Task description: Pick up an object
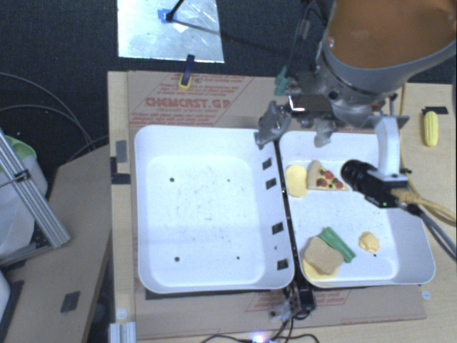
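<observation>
Heads up: your gripper [294,128] is hanging with fingers spread and nothing between them over the far rim of the right bin [414,259], while the pizza slice [328,178] is lying just below. You're risking clipping that divider or nudging the slice away.

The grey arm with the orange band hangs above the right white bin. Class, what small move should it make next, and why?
Probably lower towards the toy pizza slice. The two-finger gripper sits high over the right white bin's far edge with nothing between its fingers, and the slice lies nearest beneath it, beside a yellow oval piece. The green strip and tan bread-shaped piece lie farther off.
</observation>
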`<state>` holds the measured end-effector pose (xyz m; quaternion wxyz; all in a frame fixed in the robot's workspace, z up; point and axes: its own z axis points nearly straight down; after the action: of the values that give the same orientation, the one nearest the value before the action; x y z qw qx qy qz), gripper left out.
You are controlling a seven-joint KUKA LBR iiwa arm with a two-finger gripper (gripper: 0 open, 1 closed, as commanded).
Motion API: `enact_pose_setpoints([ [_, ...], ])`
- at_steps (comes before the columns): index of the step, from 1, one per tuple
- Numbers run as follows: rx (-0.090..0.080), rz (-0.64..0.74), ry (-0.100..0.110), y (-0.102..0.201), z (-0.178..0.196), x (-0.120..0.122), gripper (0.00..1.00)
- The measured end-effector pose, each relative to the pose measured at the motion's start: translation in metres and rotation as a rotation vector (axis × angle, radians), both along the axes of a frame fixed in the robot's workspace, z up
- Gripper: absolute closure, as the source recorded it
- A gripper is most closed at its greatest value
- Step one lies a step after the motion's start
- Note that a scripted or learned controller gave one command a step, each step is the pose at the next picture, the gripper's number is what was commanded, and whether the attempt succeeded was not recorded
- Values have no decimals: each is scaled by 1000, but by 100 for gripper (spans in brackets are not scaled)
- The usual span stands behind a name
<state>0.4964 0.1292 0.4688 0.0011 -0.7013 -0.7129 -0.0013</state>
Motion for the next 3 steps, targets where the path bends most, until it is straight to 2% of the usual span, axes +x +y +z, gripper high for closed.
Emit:
enact_pose_setpoints([
  [1, -5, -9, 9, 25, -111, -11, 0],
  [2, -7, -15, 15, 49, -268, -13, 0],
  [3, -5, -23, -9, -28, -204, 47, 0],
])
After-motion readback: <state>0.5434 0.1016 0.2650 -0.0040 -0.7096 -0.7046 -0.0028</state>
